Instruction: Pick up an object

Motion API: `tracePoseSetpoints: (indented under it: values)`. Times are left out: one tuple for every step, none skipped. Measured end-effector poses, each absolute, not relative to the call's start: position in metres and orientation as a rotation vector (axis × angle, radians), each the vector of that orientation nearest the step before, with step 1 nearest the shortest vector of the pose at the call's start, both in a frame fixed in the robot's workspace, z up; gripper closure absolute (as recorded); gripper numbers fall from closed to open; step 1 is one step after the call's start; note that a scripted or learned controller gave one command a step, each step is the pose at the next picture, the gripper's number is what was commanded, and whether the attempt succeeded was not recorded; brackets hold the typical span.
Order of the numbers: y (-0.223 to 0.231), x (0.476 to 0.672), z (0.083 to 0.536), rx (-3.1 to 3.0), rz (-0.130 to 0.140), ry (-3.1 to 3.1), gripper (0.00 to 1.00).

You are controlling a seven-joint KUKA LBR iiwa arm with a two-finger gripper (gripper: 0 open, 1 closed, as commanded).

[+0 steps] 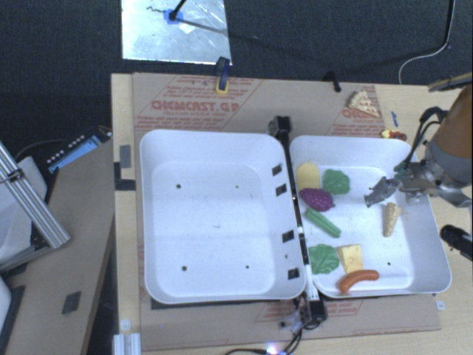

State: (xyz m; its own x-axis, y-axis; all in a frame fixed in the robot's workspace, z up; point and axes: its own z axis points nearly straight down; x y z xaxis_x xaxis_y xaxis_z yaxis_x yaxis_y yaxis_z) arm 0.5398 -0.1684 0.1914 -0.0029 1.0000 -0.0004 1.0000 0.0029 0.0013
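The right bin (pixel 425 268) holds several toy foods: a yellow piece (pixel 307 174), a green leafy piece (pixel 336 181), a purple grape bunch (pixel 316 198), a green pod (pixel 323 222), another green leaf (pixel 323 257), a yellow cheese block (pixel 351 257), an orange sausage (pixel 358 278) and a cream cone (pixel 390 218). My gripper (pixel 379 194) reaches in from the right and hangs over the bin's middle right, just above and left of the cone. I see nothing between its fingers.
The left bin (pixel 159 272) lies beside the right one, with black clips (pixel 288 235) along the shared rim. A pizza-slice toy (pixel 363 103) lies on the cardboard behind the right bin. A yellow clamp (pixel 222 76) sits at the back.
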Motion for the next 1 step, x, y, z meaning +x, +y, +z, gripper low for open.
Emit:
tracePoseSetpoints:
  values:
    - [-0.1243,0.5695,0.0934,2.214,0.000,2.233,0.00]
